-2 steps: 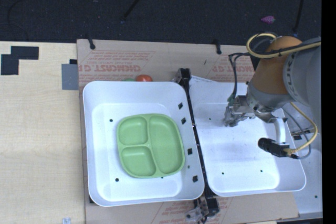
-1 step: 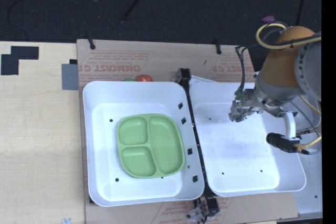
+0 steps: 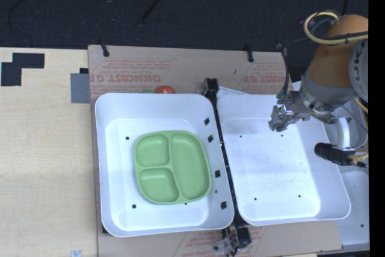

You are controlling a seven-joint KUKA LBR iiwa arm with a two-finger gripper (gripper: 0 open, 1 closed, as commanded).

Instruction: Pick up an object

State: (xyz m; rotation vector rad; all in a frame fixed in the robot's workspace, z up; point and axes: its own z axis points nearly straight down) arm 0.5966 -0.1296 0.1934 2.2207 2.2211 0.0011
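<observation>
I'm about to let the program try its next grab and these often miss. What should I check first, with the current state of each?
1. Target present: a green divided plate lies flat in the left bin. ok.
2. Gripper over the target: the gripper is above the right bin, near its far edge, not over the plate. not ok.
3. Something already held: nothing seen at the gripper. ok.
4. Whether the gripper is ready to grasp: too small and blurred to judge. cannot tell.
5. Path to the plate: the black divider between the bins lies in the way and must be cleared. not ok.
6. Stray item: a red object sits behind the left bin, outside it. ok.
</observation>
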